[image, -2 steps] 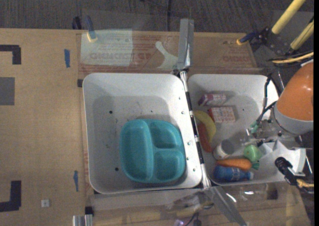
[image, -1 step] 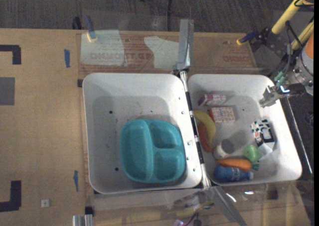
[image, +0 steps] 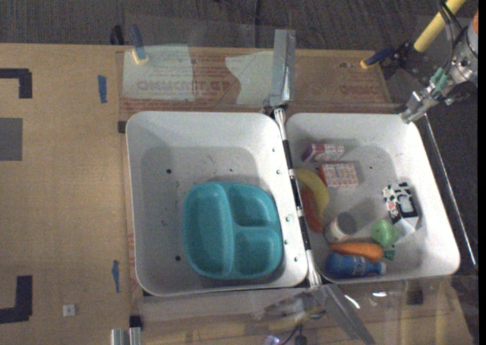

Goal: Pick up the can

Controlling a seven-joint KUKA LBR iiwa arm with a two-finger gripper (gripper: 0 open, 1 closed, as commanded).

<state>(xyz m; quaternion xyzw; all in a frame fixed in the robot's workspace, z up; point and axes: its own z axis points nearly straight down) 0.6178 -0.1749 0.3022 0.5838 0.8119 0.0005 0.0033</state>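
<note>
The pincer (image: 416,110) hangs over the far corner of the right bin (image: 444,248), carrying nothing; whether it is apart or together I cannot tell. The can (image: 345,226) lies well below it, towards the near side, wedged among a banana (image: 317,186) and a carrot (image: 357,250), so a clean approach looks tight.

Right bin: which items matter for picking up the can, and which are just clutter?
Job:
small grey cylindrical can
two-finger gripper

Lying about:
yellow banana
orange carrot
blue bottle
green round toy
teal divided plate

Can (image: 343,225) upright among right bin's (image: 440,184) clutter
</note>
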